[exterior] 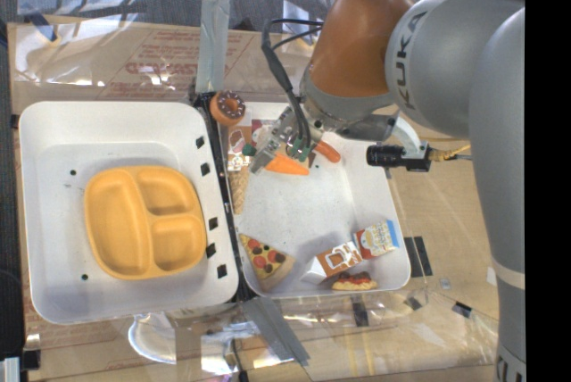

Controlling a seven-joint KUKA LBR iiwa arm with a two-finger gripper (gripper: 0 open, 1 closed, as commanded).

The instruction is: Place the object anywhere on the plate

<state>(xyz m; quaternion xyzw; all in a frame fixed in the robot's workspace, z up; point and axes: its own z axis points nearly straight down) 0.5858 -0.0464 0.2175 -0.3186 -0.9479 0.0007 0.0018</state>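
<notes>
The gripper (284, 145) sits low in the upper middle of the frame, right above the carrot (287, 164) — whether it is open or closed I cannot tell. A clean pick probably needs centring across the carrot's length, then a carry left to the yellow plate (143, 220) in the left bin (45, 139).

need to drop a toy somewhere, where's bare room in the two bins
Left bin: the yellow plate with three bare compartments, and white floor around it. Right bin: bare middle floor between the carrot and the pizza slice. Crowded at the top by the gripper and along the bottom edge.
</notes>
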